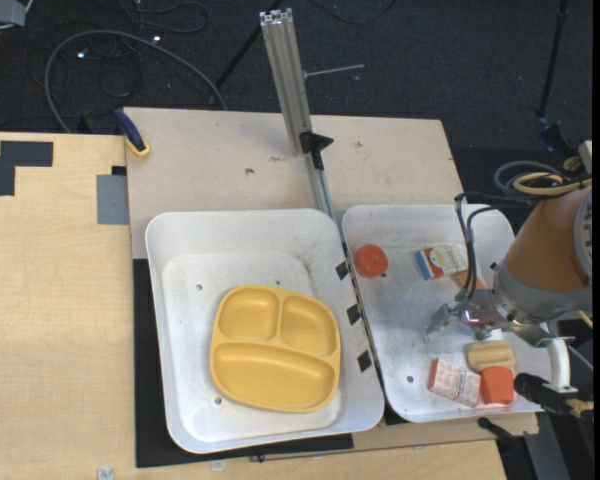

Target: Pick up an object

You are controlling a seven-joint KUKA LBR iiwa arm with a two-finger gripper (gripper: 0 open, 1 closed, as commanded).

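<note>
Camera view: gripper (450, 320) low in right bin (405, 388), jaws spread, holding nothing.
Tan block (489, 354) and orange cube (497, 385) at its 4 o'clock; red ball (371, 260) at 10; yellow tray (276, 347) in left bin (180, 298).

You have five objects in the right bin: an orange ball (371, 260) upper left, a small carton (441, 261) upper centre, and a tan block (489, 354), red cube (497, 386) and flat packet (453, 380) clustered lower right.

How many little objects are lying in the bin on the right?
5: an orange ball at the upper left, a carton beside it, a tan block, an orange block and a packet below. The arm may hide more.
</note>
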